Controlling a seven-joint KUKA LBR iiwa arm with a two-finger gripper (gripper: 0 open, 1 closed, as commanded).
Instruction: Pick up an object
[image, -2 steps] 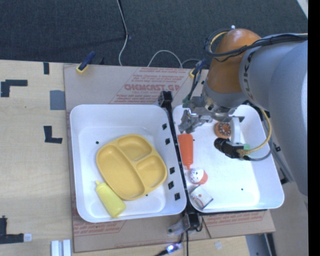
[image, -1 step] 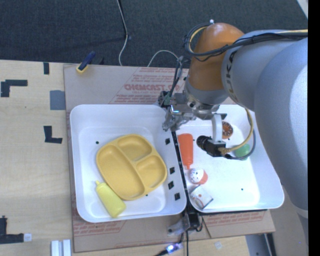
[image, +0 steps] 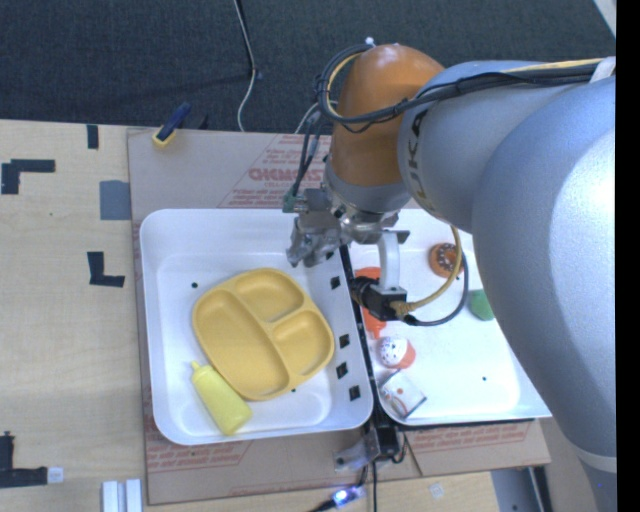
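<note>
My gripper (image: 318, 248) hangs over the far right part of the left bin (image: 160, 250), just beyond the yellow divided plate (image: 262, 330). A yellow bottle (image: 219, 396) lies at the plate's near left corner. The right bin (image: 500, 395) holds an orange object (image: 372, 318) partly under the gripper's cable, a white egg-like ball with red spots (image: 392, 350), a small white and red piece (image: 403, 397), an orange-brown ring-shaped object (image: 444, 260) and a green object (image: 482, 304). Nothing is visibly held between the fingers.
The grey arm and its orange band (image: 380, 110) cover the far right of the scene and part of the right bin. A blue and yellow item (image: 171, 125) lies on the bench beyond the bins. Black-marked divider (image: 350, 340) separates the bins.
</note>
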